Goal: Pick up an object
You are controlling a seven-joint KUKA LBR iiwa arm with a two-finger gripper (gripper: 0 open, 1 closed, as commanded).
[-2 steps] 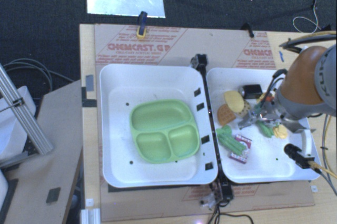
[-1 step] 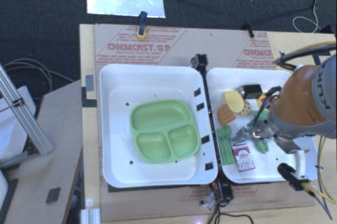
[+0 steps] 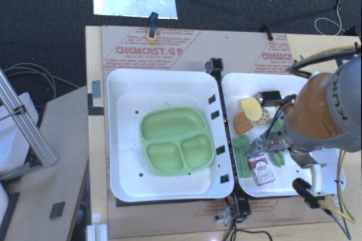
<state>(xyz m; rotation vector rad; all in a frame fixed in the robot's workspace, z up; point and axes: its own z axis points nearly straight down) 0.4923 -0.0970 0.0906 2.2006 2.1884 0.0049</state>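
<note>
Bins: two shallow white bins sit side by side on the brown surface (image 3: 96,189), a left white bin (image 3: 121,138) and a right white bin (image 3: 232,87).
Tray: one light green plastic tray with three hollows (image 3: 176,140) lies in the middle of the left white bin.
Round things: one pale yellow round piece (image 3: 251,109) and one orange-brown round piece (image 3: 242,123) lie in the right white bin, touching each other. The orange-brown one is at 7 o'clock from the yellow one.
Box: one small red and white box (image 3: 261,169) lies in the right white bin, near its 6 o'clock edge.
Green things: at least two green pieces (image 3: 242,156) lie just beside the box, at its 9 o'clock and 1 o'clock sides.
Arm: one grey arm with an orange band (image 3: 314,110) reaches in from 3 o'clock.
Tool: the tool (image 3: 267,141) hangs low over the right white bin, at 12 o'clock from the box. I cannot tell if it is apart or together, or if it touches anything.
</note>
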